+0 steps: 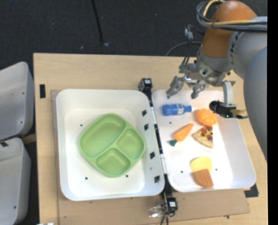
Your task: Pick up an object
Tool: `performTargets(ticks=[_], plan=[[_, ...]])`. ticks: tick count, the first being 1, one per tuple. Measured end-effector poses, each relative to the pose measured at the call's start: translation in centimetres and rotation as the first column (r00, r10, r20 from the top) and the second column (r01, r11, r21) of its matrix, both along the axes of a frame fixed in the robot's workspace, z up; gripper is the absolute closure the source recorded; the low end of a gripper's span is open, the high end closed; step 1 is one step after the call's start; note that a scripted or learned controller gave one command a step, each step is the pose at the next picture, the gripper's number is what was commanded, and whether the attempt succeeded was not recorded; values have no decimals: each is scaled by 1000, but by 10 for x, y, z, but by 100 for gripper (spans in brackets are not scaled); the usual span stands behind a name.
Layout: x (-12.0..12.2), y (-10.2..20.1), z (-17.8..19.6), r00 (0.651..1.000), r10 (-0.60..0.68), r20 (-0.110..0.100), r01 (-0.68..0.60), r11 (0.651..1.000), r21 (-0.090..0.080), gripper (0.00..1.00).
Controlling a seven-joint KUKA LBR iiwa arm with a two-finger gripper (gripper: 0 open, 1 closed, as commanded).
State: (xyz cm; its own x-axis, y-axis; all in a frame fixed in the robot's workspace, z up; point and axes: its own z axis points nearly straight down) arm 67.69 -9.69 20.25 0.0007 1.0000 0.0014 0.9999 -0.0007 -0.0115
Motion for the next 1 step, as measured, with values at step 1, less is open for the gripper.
performTargets(ticks=[1], plan=[[2, 0, 7, 1000, 2, 12, -2, 1000, -1, 0]])
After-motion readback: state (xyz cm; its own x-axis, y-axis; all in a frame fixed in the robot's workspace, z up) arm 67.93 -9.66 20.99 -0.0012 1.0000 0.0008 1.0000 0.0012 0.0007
